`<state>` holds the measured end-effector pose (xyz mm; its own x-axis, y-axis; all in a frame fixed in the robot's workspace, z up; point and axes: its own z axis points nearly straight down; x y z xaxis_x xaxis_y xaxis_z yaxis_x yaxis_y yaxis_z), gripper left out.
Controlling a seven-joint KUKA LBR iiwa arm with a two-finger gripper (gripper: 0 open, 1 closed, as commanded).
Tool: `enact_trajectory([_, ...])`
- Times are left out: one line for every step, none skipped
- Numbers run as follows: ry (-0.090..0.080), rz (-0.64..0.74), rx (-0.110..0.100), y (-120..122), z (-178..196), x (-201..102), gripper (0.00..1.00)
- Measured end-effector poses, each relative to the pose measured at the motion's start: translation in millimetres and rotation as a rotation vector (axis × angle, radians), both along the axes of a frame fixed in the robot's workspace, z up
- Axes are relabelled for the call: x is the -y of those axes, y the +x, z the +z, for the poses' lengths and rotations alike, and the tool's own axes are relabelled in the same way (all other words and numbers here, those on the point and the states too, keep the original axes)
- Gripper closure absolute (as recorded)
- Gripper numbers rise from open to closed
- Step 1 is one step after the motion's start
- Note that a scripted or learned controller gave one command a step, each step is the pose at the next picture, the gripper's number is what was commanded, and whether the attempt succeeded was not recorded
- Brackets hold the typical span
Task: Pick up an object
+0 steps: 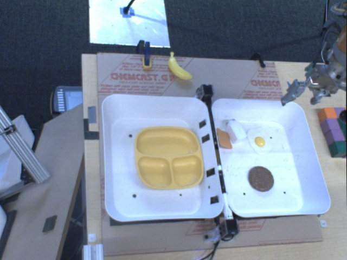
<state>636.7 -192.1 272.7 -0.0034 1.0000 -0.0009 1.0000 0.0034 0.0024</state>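
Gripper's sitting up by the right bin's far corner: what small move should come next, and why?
Probably bring the gripper in over the right bin, toward the brown disc. The gripper hangs above that bin's far right corner, over no object. The disc lies flat with bare floor around it, apart from the fried egg and orange piece.

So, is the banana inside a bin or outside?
Outside. The banana lies on the brown board behind the left bin, past its far rim, apart from the yellow tray.
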Motion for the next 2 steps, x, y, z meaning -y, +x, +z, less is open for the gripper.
enact_trajectory([0.0, -0.001, -0.002, 1.7, -41.1, 1.3, 0.0])
enact_trajectory([0.001, -0.003, -0.004, 4.9, -97.7, 9.8, 0.0])
